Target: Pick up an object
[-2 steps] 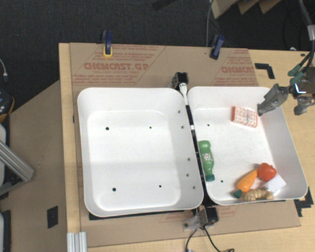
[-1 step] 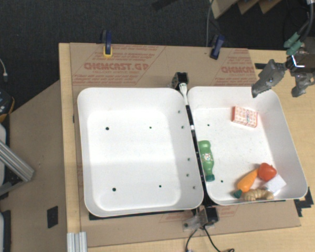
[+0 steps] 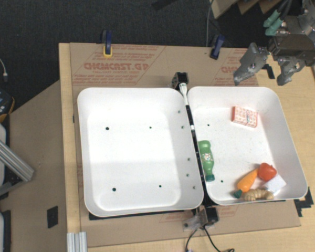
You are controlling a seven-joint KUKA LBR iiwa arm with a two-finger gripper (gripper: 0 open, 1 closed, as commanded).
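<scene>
Gripper (image 3: 268, 72) hangs above the right bin's (image 3: 283, 114) far rim, fingers spread, nothing between them. Pink box (image 3: 245, 116) lies below it; green bottle (image 3: 206, 160), carrot (image 3: 247, 181), tomato (image 3: 266, 171) sit farther toward the near edge.

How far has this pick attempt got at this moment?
Nothing looks done yet. The gripper hangs open above the bench beyond the right bin, with nothing between its fingers. Every object lies in that bin: the pink box, the green bottle, and the carrot, red tomato and small tan piece near the front corner. Left: move over one, descend, close, lift.
</scene>
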